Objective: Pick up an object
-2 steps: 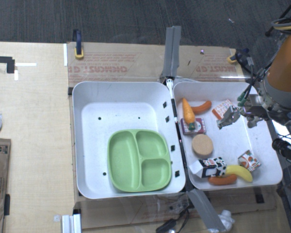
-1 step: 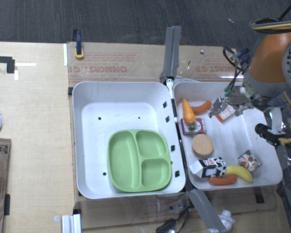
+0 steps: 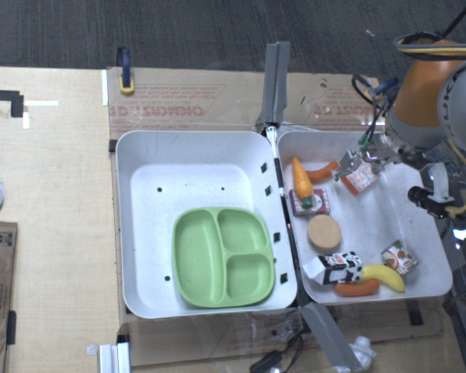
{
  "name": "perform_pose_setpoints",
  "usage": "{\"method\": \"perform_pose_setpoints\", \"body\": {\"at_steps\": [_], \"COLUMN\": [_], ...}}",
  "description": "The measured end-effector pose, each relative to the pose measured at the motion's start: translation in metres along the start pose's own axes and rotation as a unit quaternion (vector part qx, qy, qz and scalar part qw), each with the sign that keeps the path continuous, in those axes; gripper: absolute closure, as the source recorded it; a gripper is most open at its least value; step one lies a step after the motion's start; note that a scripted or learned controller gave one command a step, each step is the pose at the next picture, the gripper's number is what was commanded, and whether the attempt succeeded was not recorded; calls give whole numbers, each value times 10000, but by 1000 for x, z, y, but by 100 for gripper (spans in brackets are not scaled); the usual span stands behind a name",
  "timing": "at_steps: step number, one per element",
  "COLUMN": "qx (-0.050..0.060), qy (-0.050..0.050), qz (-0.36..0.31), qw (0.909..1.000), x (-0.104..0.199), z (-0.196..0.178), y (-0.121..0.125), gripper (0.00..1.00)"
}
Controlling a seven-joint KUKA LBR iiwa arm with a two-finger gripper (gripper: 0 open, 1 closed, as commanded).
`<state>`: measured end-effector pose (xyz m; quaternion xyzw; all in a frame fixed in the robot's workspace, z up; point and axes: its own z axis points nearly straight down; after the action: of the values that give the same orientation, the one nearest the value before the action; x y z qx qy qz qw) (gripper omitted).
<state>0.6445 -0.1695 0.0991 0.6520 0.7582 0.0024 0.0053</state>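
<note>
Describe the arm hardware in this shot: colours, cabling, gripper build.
The arm is grey with a rounded orange band above the wrist. Dark cables loop beside the band, one showing blue. The gripper is a small metallic silver assembly. A black fitting sits below the wrist.

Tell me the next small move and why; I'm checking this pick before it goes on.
Probably lift straight up a little. The hand sits at the small red-and-white carton in the right bin, and a short rise would show whether the carton comes along; the grip itself is too small to judge.
</note>
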Motion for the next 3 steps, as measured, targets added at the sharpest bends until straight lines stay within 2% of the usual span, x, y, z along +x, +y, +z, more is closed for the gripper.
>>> {"method": "perform_pose_setpoints", "body": {"at_steps": [1,2,3], "qx": [-27,-40,-38], "qy": [-26,-32,-33], "qz": [12,21,22], "qw": [10000,10000,10000], "x": [-2,-3,-3], "z": [-11,-21,-21], "y": [1,2,2], "gripper": [100,100,0]}}
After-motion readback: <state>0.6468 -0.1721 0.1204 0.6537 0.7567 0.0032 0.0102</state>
